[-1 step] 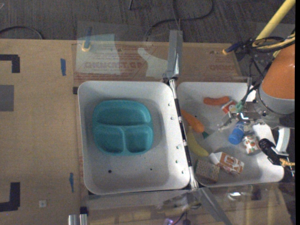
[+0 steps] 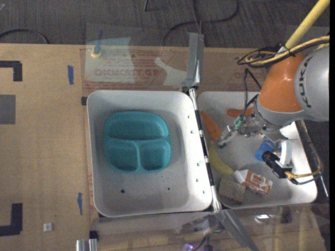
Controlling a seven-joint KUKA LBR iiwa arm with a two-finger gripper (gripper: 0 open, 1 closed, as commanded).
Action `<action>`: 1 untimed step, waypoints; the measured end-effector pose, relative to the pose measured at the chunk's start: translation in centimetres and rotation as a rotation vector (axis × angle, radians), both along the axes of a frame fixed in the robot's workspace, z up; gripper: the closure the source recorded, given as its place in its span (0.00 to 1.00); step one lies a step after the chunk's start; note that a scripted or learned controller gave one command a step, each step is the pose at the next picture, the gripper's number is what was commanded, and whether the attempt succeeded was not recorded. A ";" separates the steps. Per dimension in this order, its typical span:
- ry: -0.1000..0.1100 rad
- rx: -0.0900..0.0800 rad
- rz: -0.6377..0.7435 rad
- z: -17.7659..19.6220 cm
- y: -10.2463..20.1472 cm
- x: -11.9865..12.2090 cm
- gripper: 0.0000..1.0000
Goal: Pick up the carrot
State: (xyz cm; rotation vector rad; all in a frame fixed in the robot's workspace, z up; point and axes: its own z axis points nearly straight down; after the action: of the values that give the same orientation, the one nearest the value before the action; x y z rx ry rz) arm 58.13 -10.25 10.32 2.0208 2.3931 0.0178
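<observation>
The carrot (image 2: pixel 211 125) is an orange tapered stick lying in the right bin (image 2: pixel 303 192), along its left wall and pointing up-left. My gripper (image 2: pixel 228 136) hangs over the same bin just right of the carrot's lower end, close to it, with nothing visibly held. The grey and orange arm (image 2: pixel 285 90) reaches in from the right and covers the bin's upper right part.
A second orange piece (image 2: pixel 234 112) pokes out from under the wrist. A yellow banana (image 2: pixel 220 164), a brown spongy block (image 2: pixel 232 189), a white-and-orange carton (image 2: pixel 256 181) and a blue item (image 2: pixel 263 151) lie in the right bin. The left bin (image 2: pixel 99 192) holds a teal divided plate (image 2: pixel 137 140).
</observation>
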 end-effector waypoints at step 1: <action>0.006 -0.005 -0.033 -1.6 0.3 6.0 0.00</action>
State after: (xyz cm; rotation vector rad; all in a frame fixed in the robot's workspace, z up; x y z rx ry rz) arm 64.15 -9.98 8.70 2.0606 2.3605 0.0056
